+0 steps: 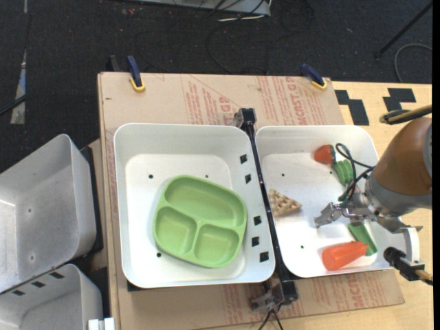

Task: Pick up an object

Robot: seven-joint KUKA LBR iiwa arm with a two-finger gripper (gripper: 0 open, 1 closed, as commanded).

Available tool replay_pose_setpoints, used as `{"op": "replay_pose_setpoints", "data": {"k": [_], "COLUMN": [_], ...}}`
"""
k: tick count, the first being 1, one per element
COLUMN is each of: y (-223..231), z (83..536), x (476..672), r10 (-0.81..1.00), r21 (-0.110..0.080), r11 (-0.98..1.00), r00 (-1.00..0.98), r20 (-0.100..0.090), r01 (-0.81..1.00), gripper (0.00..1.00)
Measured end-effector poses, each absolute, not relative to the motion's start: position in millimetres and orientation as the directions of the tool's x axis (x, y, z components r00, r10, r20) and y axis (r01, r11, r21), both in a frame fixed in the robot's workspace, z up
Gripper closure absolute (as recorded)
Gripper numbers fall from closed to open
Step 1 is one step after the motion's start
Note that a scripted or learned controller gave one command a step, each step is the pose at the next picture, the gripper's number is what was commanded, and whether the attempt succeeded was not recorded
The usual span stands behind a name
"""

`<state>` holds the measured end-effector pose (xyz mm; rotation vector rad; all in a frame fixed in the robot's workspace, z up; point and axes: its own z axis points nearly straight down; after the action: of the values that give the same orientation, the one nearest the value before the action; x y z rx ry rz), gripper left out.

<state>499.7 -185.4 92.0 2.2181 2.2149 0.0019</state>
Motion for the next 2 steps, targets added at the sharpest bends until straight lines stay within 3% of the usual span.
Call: {"op": "replay_pose_setpoints", "data": {"k": [1,2], "y": [-185,-195], "z": [104,153], "x": [500.4,501.7], "r10": [1.0,1.0], "r21": [0.007,0.004], "r11": [-0.002,-0.001], "r00": [0.002,0.001], "r20": [-0.003,-0.002], "r01": [1.0,1.0], "gripper": [1.0,1.0]}}
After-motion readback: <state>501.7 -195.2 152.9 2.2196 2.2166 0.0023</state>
